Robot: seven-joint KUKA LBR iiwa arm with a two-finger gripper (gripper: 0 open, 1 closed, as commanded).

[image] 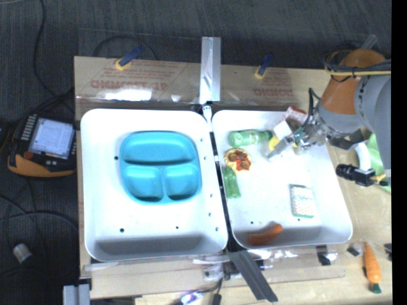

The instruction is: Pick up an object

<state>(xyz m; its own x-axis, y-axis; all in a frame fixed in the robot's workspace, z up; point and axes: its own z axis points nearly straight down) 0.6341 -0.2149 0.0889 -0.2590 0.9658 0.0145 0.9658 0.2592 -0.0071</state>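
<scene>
I am at the reaching step: my gripper (284,143) hangs low over the upper part of the right bin (324,189), and nothing is lifted yet. Whether I am spread or pinching, I cannot tell; a yellow-and-white blur sits at my tip. The green bottle (249,137) lies just beside me toward the divider, the nearest thing to take. Next I judge I must settle squarely over one object and descend. The blue tray (160,166) lies well apart in the left bin (102,221).
</scene>
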